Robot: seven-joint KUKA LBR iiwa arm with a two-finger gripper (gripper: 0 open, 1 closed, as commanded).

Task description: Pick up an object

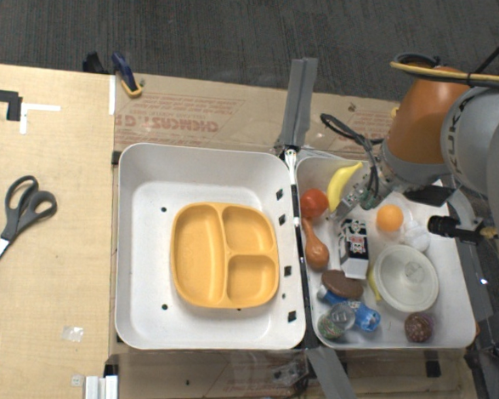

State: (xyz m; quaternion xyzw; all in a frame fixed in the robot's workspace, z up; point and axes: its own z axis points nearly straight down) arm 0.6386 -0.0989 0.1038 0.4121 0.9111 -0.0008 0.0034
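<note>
**Gripper low over the upper part of the right bin, no object seen between the fingers**

The arm comes in from the right, orange band above the wrist, and the gripper sits over the upper part of the right bin. Whether it is spread or closed cannot be told; the tip is small and mixed with cables and dark parts.

Objects nearest the gripper:
- Yellow banana, just to its left, touching or nearly touching the tip; cannot tell which.
- Red tomato-like ball, further left and slightly below, against the bin's left wall.
- Small orange ball, just to the right and below, apart from the tip.
- Black-and-white carton, directly below the gripper, near it.

Further below the gripper: a brown pear-shaped piece to the lower left, a white round lid or bowl to the lower right, a brown oval piece, a blue and green cluster and a dark red ball near the bottom wall.

Edges and room: the right bin's left wall and the divider between the bins lie close to the left of the gripper, beyond the banana and the red ball. The bin's top wall is just above it. Objects crowd the floor below the gripper, with little bare white between them.

The left bin, well to the left, holds a yellow three-compartment tray with bare white floor around it. Scissors lie on the bench far left.
</note>
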